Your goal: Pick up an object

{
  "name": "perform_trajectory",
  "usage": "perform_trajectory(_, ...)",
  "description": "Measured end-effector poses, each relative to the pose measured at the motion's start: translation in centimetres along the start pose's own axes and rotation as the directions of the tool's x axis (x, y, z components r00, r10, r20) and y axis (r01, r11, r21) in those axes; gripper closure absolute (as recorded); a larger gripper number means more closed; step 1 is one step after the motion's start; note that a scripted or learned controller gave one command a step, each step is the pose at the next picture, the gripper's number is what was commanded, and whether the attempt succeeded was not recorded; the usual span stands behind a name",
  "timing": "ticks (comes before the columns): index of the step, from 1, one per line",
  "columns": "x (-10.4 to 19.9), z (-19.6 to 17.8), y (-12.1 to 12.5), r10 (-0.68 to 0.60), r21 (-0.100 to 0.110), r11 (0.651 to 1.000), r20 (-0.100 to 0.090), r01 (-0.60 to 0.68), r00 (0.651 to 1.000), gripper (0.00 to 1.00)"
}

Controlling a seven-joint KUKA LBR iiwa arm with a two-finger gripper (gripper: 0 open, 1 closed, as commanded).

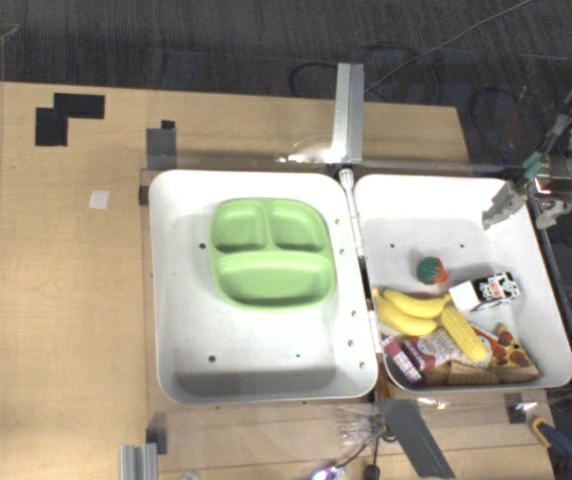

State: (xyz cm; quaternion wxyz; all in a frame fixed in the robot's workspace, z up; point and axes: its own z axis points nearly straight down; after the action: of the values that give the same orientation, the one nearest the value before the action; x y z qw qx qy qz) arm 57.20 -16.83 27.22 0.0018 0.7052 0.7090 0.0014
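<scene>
You've got the grey two-finger gripper [522, 204] at the right edge of the frame, just above the middle, sitting over the upper right corner of the right shallow white bin [436, 208]. One light grey finger points down-left toward the bin's rim; I can't tell from this angle how wide the jaws stand, and nothing shows between them.

All the pickable items sit in the lower half of that right bin, well apart from the gripper:
- small round red-and-green toy strawberry [430, 270], alone near the bin's centre
- bunch of yellow plastic bananas [409, 309], just below it
- yellow toy corn cob [463, 332], touching the bananas on their right
- small white carton with black cow print [496, 289], right of the strawberry, lying tilted
- dark red snack packet [406, 356] and a slice of toy pizza [501, 358], along the bottom rim

The left white bin [181, 298] holds one light green divided plastic plate [269, 250], flat, in the upper middle of the bin.
</scene>
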Motion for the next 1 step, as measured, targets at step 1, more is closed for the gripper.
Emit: perform_trajectory(1,1.62,3.34,4.82,-0.118,-0.002,0.993,0.000,0.118,0.993,0.00)
